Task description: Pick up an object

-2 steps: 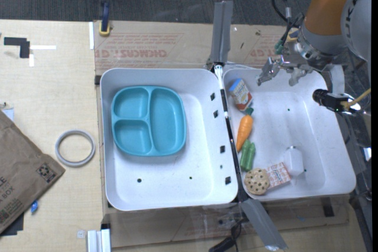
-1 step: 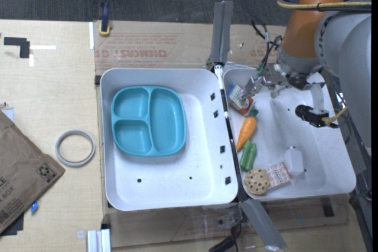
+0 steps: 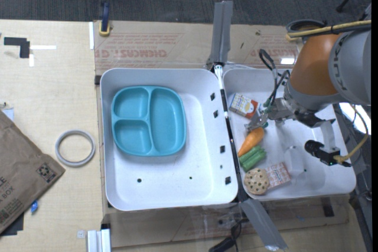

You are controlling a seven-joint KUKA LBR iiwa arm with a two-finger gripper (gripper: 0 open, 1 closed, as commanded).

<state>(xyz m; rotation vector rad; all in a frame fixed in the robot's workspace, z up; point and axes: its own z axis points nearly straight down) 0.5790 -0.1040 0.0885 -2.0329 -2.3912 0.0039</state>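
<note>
Camera view shows the gripper [image 3: 258, 122] low in the right bin [image 3: 331, 186], its tip touching or just above the top of a toy carrot [image 3: 251, 140]; whether it is open or closed cannot be made out. Just below the carrot lie a green pod [image 3: 254, 157] and a cookie [image 3: 256, 181]; a small carton [image 3: 241, 104] sits just above-left. Nothing looks lifted, so the pick seems unfinished.

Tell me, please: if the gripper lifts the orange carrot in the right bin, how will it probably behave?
The carrot tapers to one end, so it may slip out of a squeeze or swivel. Its rounded body could roll if nudged. It looks like a small toy, probably light. The gripper is right above it.
</note>
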